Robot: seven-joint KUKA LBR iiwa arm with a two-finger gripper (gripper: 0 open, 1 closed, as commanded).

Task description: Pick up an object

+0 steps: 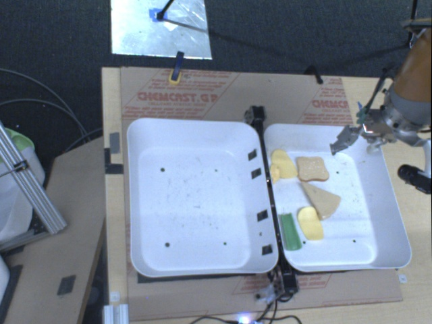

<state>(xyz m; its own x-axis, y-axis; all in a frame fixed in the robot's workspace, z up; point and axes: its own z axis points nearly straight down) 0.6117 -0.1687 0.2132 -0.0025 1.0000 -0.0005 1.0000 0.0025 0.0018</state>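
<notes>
The right bin [378, 201] holds several toy foods: a yellow piece [283, 165] by its left wall, a tan bread slice [313, 169], a beige wedge [322, 200], a second yellow piece [310, 223] and a green stick [289, 231]. My gripper [343, 142] hangs over the bin's far right part, its tip up and to the right of the bread slice. Nothing shows between its fingers.
The left bin [196, 194] sits beside the right one, joined by a black clamped seam [264, 181]. A silver plate [160, 17] lies beyond the bench. A metal frame [27, 187] stands at the left. Cables run across the dark floor.
</notes>
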